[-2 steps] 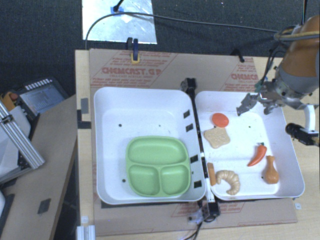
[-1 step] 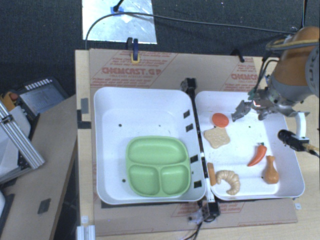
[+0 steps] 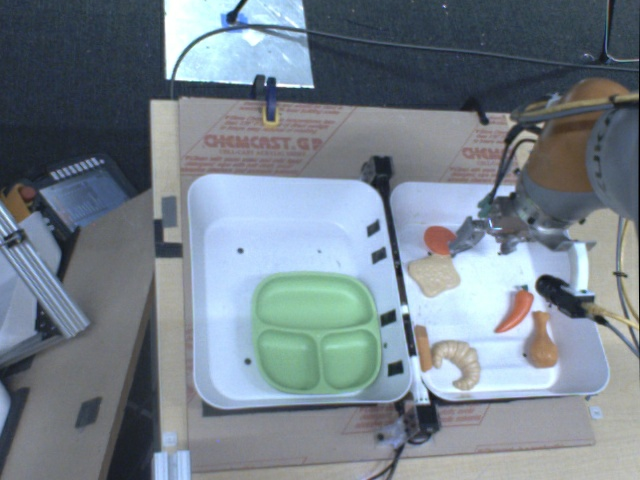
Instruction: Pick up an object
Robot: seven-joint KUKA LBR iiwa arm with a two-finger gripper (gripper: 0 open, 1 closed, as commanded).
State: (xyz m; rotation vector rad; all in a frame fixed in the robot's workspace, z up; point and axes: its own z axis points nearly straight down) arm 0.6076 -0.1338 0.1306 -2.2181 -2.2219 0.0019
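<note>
1. The arm, grey with an orange band, enters from the right and reaches over the right-hand bin.
2. The gripper sits low in the upper part of that bin, its tip directed toward the bin's left side.
3. Gripper state: the metal tip appears as one grey mass against the white floor; whether it is apart or together cannot be told. Nothing can be seen clamped in it.
4. Contact: the tip lies just beside the red round piece, at its right edge. Whether it actually touches cannot be told.
5. The pale bread slice lies just below the red round piece, close to the tip but apart from it.
6. Other objects in the right-hand bin: a red-orange pepper near the middle, a tan drumstick toward the lower right, a croissant at the lower left, and a small orange stick against the left wall.
7. All of these rest on the bin floor.
8. The left-hand bin holds a green divided tray in its lower half.
</note>
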